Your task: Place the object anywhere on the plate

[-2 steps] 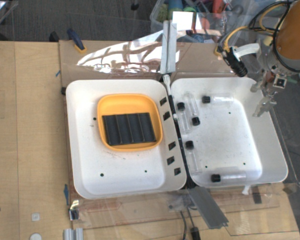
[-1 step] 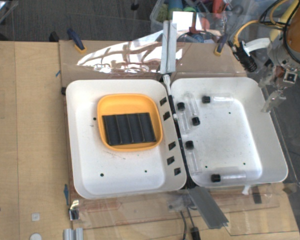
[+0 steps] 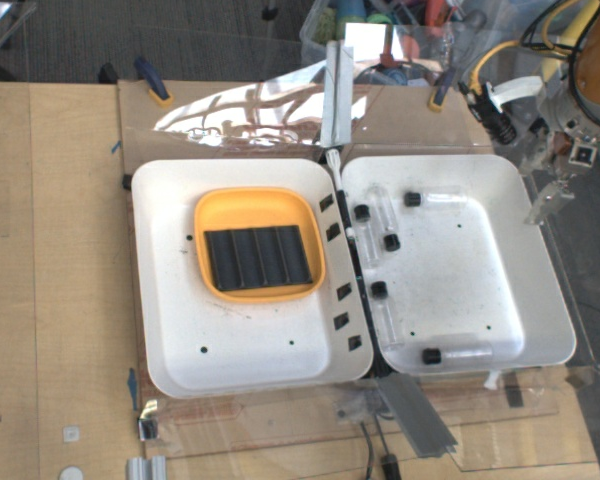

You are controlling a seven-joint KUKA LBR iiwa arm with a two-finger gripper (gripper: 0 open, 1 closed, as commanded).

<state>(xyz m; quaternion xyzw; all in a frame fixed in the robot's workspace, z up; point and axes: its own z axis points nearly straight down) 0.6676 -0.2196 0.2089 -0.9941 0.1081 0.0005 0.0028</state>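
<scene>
End effector (image 3: 558, 183) beside right bin (image 3: 540, 308)

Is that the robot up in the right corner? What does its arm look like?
Yes. The arm shows a rounded orange part, with a yellow cable looping beside it and a black cable lower down. Its gripper is pale grey metal, thin and angular, by the right bin.
</scene>
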